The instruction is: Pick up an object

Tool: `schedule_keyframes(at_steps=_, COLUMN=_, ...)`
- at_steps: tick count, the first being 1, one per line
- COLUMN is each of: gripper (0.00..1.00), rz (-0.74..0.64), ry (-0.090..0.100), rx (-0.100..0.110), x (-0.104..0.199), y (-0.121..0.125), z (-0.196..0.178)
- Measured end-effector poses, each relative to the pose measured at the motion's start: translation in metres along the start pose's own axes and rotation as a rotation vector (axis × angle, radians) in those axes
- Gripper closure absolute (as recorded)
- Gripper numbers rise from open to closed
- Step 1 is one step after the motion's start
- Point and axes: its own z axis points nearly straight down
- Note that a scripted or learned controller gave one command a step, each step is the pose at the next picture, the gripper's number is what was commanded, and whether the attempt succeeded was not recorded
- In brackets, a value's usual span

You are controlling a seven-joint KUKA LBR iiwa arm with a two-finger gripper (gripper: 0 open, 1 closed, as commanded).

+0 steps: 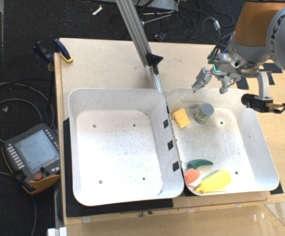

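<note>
The left bin (115,151) carries no objects. The right bin (250,146) holds all candidates: a yellow piece (214,181) at the near edge, beside a green and orange item (195,170); a yellow block (180,117) and a small grey-lidded jar (203,113) at the far side. The gripper (214,84) hangs above the far rim, fingers spread wide, nothing between them. Judged positioned for descent onto the jar, the nearest object.

Left of bench: a teach pendant (32,155) with grey screen lies on dark floor.
Bench's far-left corner: a blue-and-yellow clamp (59,51) grips the edge.
Above the bins: a slanted aluminium pole (132,26).
Floor beyond: tangled cables (181,9).
</note>
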Motion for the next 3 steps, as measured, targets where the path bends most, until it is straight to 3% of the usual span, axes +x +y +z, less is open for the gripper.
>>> schedule_keyframes(at_steps=2, gripper=0.00, rz=0.004, ry=0.000, rx=0.003, x=-0.008, y=-0.004, z=0.098)
schedule_keyframes(at_steps=3, gripper=0.00, rz=0.002, ry=-0.007, rx=-0.032, x=-0.010, y=0.004, z=0.111)
